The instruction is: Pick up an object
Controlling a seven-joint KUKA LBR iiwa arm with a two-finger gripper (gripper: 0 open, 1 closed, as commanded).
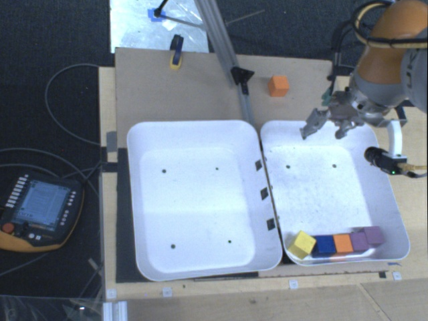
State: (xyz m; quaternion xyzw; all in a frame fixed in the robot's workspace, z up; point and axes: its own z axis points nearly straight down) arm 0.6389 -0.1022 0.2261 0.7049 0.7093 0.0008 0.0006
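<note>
While the gripper (328,127) hangs spread and empty, the yellow block (302,243) looks light, rigid; opposite flat faces suit grasping.

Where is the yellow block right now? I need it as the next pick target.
The yellow block lies in the right bin, at its near left corner, tilted, at the left end of a row with the blue block next to it.

Smooth, matt white plastic is seen in both bins (200,132); the tabletop (200,85) is shown as dull brown board, and the gripper (329,127) as grey metal.
</note>
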